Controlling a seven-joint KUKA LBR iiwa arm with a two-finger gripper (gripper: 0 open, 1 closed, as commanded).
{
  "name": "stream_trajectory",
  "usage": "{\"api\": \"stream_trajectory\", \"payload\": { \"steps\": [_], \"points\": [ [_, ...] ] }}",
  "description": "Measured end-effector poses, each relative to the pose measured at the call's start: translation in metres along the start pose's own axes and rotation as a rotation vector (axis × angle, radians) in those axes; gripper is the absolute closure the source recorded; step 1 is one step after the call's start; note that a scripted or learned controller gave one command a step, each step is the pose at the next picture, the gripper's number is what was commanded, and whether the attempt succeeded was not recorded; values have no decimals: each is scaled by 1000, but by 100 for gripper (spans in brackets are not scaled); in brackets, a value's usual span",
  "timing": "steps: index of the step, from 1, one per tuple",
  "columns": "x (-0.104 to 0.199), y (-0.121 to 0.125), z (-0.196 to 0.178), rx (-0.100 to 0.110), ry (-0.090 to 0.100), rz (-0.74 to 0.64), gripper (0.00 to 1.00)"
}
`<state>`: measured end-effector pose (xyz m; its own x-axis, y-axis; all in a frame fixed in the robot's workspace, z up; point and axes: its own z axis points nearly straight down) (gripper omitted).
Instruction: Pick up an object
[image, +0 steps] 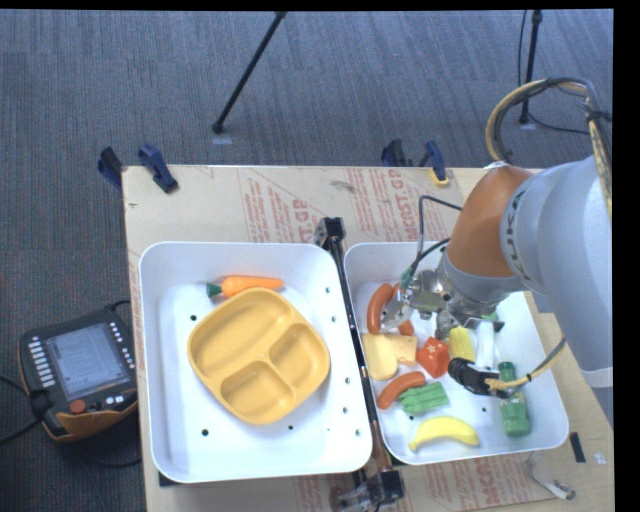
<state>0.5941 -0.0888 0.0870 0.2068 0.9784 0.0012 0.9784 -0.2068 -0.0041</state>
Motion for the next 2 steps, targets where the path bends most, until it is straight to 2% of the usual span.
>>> {"api": "stream_trajectory", "payload": {
  "steps": [1,2],
  "points": [
    [0,0,-10,1,1,1,100],
    [28,36,-173,-5,0,161,100]
  ]
}}
